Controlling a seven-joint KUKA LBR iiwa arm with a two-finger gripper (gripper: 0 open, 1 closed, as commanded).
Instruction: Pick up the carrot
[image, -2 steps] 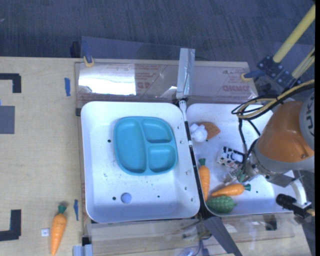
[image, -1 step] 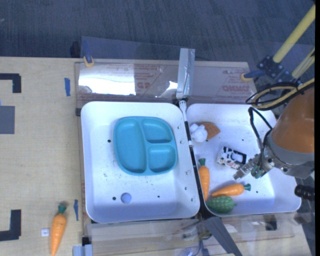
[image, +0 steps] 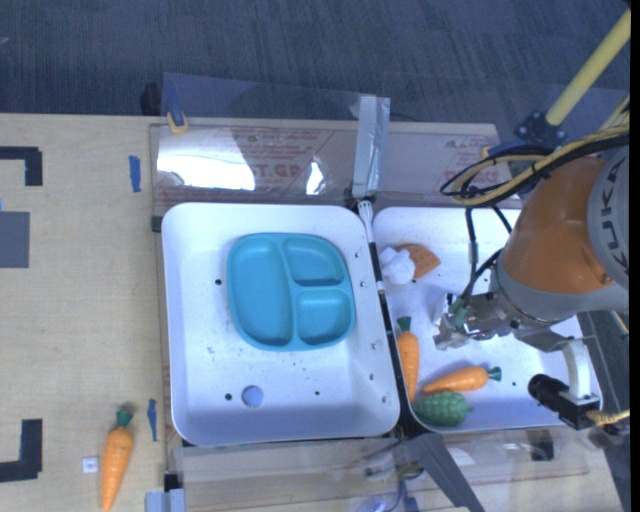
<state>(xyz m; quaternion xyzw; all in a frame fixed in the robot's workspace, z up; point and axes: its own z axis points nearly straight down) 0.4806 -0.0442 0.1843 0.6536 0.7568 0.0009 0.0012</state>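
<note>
Two carrots lie in the right bin (image: 520, 400). One carrot (image: 408, 362) stands lengthwise against the bin's left wall, green top pointing away. The other carrot (image: 460, 380) lies crosswise near the front, its green top to the right. My gripper (image: 456, 326) hangs over the middle of the right bin, just above and behind the crosswise carrot and to the right of the lengthwise one. Nothing is visibly held in it. A third carrot (image: 117, 455) lies outside the bins on the wooden bench at the front left.
A green bumpy vegetable (image: 441, 407) sits at the right bin's front left corner. An orange and white toy food (image: 406, 262) lies at its back left. The left bin (image: 200, 370) holds a blue divided plate (image: 290, 290). Cables (image: 500, 165) loop above the arm.
</note>
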